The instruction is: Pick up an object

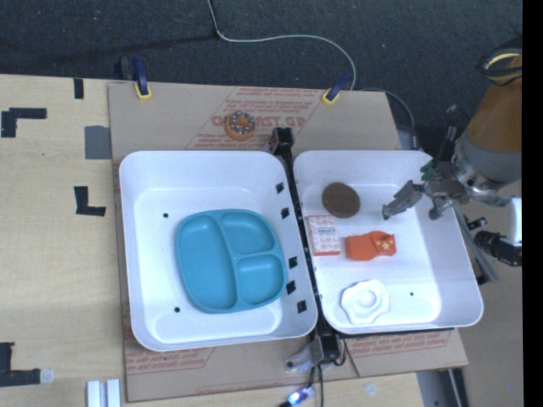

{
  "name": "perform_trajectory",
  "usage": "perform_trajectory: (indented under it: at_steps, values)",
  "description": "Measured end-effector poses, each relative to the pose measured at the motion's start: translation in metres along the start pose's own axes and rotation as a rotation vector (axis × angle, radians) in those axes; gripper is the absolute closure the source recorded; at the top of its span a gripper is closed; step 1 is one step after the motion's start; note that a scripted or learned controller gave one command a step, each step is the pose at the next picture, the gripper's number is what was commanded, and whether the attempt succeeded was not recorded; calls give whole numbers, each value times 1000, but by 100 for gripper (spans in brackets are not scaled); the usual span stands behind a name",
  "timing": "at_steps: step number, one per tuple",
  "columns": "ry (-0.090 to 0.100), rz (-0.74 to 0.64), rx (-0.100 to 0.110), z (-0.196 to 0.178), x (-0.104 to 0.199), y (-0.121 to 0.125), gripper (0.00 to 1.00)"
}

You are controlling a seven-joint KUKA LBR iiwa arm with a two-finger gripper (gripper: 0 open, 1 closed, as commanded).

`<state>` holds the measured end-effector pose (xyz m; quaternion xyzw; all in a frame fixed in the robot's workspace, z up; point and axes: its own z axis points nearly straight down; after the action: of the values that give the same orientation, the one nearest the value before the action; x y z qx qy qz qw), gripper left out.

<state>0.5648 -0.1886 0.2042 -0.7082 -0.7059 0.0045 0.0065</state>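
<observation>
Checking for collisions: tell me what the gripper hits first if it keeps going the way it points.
Likely the brown round object: the gripper points left toward it over the right bin. Its height is unclear, so it might pass above.

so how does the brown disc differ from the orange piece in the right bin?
The brown disc is round, dark and plain; the orange piece is blocky, bright, with a pale patch at its right end. The disc lies toward the bin's far side, the orange piece nearer the middle, beside a small printed card. Both lie flat on the right bin, apart from the pincer.
</observation>
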Motion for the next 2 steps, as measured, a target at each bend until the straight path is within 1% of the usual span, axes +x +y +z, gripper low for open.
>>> perform_trajectory:
  at_steps: [1, 2]
  values:
    - [-3, -4, -14, -9, 1, 3, 0]
    - [-3, -4, -10, 37, 7, 0, 0]
